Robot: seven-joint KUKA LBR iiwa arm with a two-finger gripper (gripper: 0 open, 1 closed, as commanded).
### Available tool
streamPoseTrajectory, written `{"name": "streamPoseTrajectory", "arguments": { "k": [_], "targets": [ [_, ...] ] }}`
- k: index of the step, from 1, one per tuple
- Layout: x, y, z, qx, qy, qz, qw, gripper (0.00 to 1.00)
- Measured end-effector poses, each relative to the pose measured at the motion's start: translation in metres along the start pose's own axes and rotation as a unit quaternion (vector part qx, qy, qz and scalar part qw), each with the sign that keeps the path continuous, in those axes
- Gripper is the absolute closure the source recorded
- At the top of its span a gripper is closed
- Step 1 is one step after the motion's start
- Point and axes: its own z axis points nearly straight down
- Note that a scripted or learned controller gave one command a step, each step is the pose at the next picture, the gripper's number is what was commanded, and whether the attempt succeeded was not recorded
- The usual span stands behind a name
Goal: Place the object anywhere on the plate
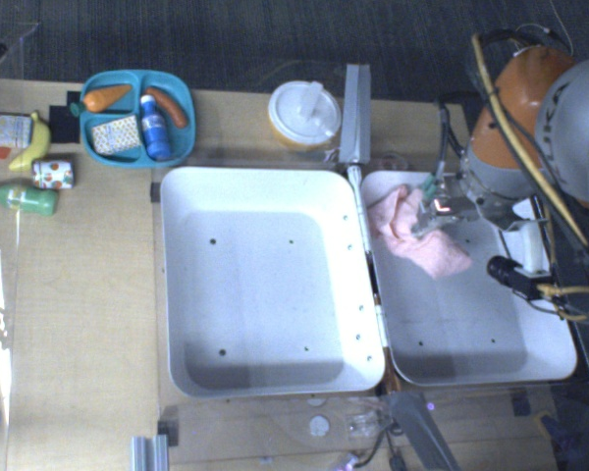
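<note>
A crumpled pink cloth (pixel 412 229) lies in the upper left part of the right bin (pixel 491 351), close to the wall it shares with the left bin. My gripper (pixel 435 207) hangs low over the cloth's upper right edge and seems to touch it, with the grey arm and its orange band behind it to the right. A blue compartment plate (pixel 182 101) rests on the bench beyond the left bin's far left corner. It carries toy food: a carrot, a sausage, a blue bottle and a cracker-like piece.
The left bin (pixel 265 283) lies between the cloth and the plate. A lidded yellow cup (pixel 305 114) stands behind it, beside a grey metal post (pixel 353 116). A banana (pixel 31 143), a small can (pixel 52 174), a green bottle (pixel 20 198) and a carton (pixel 2 130) sit far left.
</note>
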Motion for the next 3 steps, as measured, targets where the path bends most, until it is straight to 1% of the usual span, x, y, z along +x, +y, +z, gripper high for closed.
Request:
{"name": "streamPoseTrajectory", "arguments": {
  "k": [1, 2, 3],
  "targets": [
    [0.001, 0.001, -0.041, -0.001, 0.000, -0.004, 1.0000, 1.00],
    [0.047, 0.025, -0.032, -0.002, 0.000, -0.206, 0.9786, 1.00],
    [0.098, 0.041, -0.027, -0.003, 0.000, -0.396, 0.9181, 1.00]
  ]
}}
